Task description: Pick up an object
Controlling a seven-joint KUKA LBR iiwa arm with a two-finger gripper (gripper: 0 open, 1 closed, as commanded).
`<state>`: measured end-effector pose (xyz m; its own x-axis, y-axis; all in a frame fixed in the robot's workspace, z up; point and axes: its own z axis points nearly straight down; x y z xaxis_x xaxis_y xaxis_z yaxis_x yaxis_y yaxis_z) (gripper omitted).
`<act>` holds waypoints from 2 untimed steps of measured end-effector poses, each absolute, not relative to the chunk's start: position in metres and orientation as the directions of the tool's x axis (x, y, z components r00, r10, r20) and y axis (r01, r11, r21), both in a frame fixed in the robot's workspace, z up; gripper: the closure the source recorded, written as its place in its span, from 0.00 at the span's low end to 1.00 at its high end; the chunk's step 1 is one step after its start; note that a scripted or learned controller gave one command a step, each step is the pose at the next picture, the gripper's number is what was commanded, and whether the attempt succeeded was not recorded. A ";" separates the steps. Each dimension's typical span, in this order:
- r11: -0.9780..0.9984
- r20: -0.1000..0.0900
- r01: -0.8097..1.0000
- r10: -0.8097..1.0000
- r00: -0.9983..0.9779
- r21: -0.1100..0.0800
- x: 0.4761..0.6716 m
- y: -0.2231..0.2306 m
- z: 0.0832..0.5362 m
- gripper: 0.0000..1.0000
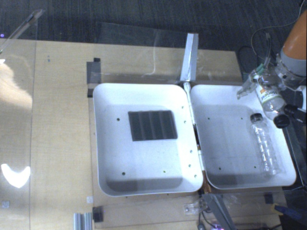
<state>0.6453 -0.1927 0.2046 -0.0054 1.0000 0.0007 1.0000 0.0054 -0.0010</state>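
Bottles: one in hand (268,94), one (265,144) in right bin (225,174).

The left bin (103,128) offers open floor all round a dark ribbed mat (152,125) lying flat near its middle. In the right bin (216,128) the left and centre floor is bare, while a clear plastic bottle (265,145) lies along the right wall, narrowing access there. The arm (292,56) crowds that bin's upper right corner, and the bins' touching rims form a low ridge between them.
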 end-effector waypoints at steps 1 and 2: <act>0.079 -0.002 0.997 0.997 -0.079 0.007 0.623 -0.205 0.086 0.00; 0.083 -0.003 0.997 0.997 -0.083 0.012 0.625 -0.204 0.098 1.00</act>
